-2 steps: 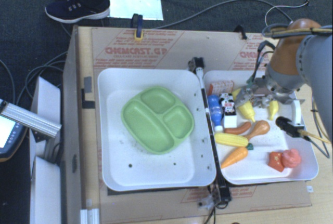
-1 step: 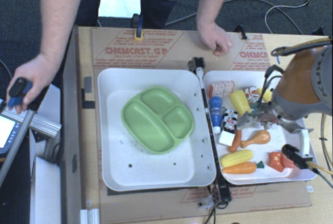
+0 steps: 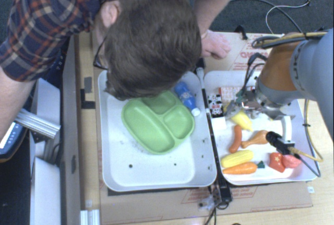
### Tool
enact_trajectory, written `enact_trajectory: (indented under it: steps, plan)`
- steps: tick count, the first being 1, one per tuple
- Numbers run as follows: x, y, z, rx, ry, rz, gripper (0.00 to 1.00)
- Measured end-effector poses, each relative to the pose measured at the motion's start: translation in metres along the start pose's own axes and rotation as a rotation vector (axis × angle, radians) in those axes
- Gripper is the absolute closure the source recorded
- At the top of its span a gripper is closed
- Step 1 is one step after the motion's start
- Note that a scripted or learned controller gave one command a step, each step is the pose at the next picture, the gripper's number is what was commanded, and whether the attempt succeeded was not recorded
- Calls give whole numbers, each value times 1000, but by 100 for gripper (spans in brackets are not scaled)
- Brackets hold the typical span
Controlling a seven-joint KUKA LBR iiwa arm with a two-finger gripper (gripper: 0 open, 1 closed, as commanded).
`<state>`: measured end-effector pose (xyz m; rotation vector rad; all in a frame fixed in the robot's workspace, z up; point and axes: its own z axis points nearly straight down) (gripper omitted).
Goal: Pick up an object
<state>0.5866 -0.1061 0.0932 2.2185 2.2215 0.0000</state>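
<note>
My gripper (image 3: 244, 108) hangs low over the upper part of the right bin (image 3: 261, 179), at the end of the grey arm with the orange band (image 3: 279, 70). Right below it lies a yellow toy fruit (image 3: 241, 120), touching or nearly touching the gripper. Nearer the front are an orange sausage (image 3: 236, 139), a tan drumstick (image 3: 255, 139), a corn cob (image 3: 237, 157), a carrot (image 3: 240, 168) and a red toy piece (image 3: 276, 161) beside a pink one (image 3: 292, 161). Nothing is seen lifted.
A person's head (image 3: 151, 41) and plaid shoulders lean over the left bin (image 3: 156, 174), one hand (image 3: 214, 46) on the bench behind. That bin holds a green divided plate (image 3: 158, 122) and a blue bottle (image 3: 186, 97). Printed cards (image 3: 222, 99) lie at the right bin's back left.
</note>
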Motion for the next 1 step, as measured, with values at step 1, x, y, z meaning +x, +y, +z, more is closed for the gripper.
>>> enact_trajectory:
  steps: [1]
  plan:
    - [0,0,-10,1,1,-1,100]
